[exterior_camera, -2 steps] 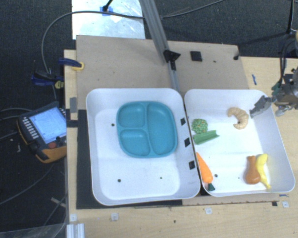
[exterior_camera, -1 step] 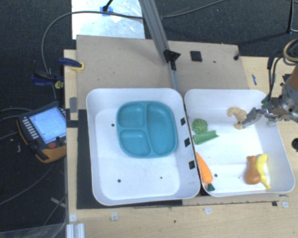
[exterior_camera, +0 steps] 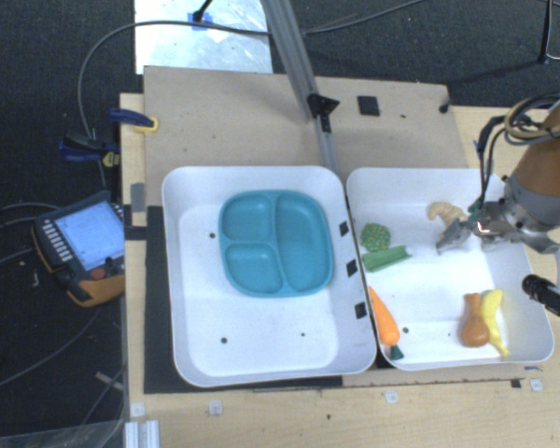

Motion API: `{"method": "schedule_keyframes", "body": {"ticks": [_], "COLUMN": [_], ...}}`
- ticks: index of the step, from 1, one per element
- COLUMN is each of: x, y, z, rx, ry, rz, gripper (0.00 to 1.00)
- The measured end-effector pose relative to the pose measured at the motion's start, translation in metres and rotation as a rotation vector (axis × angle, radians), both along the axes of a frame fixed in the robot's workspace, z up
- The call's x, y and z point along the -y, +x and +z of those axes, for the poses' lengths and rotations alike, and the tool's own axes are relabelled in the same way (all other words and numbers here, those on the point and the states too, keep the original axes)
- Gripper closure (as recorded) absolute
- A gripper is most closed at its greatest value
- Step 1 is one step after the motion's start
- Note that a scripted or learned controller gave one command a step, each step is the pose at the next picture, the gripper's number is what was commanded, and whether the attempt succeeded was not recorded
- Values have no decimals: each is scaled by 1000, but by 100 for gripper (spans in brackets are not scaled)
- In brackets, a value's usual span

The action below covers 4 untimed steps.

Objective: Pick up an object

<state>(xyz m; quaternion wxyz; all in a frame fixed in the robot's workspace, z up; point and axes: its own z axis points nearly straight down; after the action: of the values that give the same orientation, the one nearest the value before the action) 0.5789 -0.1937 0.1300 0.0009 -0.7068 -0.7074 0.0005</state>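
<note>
My gripper [exterior_camera: 454, 235] hangs over the upper right part of the right bin [exterior_camera: 429, 180], on the arm that comes in from the right. A tan curved piece [exterior_camera: 441, 211] lies just above and left of it, very close. To the gripper's left rests a green broccoli [exterior_camera: 375, 236] with a green stalk piece [exterior_camera: 385, 258] under it. An orange carrot [exterior_camera: 383, 315] lies along the bin's left wall. A brown drumstick [exterior_camera: 473, 321] and a yellow banana [exterior_camera: 493, 317] sit side by side at the lower right, below the gripper.
The left bin [exterior_camera: 196, 278] holds a blue divided plate [exterior_camera: 276, 243]. A grey pole [exterior_camera: 294, 49] slants over the board behind the bins. A handheld pendant [exterior_camera: 82, 245] and cables lie on the floor at left.
</note>
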Motion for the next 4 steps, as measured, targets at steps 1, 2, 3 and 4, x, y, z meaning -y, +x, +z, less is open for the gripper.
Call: {"method": "schedule_keyframes", "body": {"ticks": [1, 2, 3, 4], "x": [1, -2, -2, -58], "y": [2, 11, 13, 4], "z": [15, 63, 92, 83], "rx": [7, 9, 7, 2], "ry": [-3, -3, -2, 0], "rz": [0, 5, 5, 8], "gripper": [100, 100, 100, 100]}}
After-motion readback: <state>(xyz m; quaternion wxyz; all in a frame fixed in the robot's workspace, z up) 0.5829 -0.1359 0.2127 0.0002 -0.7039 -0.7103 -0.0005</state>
